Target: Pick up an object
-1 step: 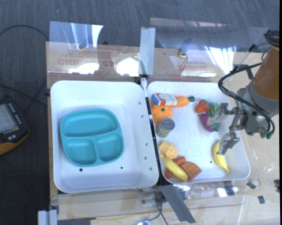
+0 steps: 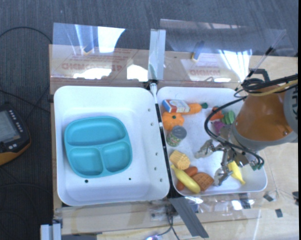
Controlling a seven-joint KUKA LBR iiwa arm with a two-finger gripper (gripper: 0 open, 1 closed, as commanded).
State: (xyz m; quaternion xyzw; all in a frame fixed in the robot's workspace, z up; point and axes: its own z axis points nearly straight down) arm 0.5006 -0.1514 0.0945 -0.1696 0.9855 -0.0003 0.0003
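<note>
Two white bins on counter. Left bin [image 2: 75,189]: one teal divided tray [image 2: 97,145]. Right bin [image 2: 258,184]: carton [image 2: 174,105], carrot [image 2: 194,108], orange pumpkin [image 2: 172,120], can [image 2: 177,135], corn [image 2: 180,159], banana [image 2: 186,180], waffle [image 2: 204,179]. Arm [image 2: 263,119] low over right bin; jaws [image 2: 214,161] spread apart, nothing between them. Small yellow piece [image 2: 236,171] lies just beside right-hand finger.
</note>
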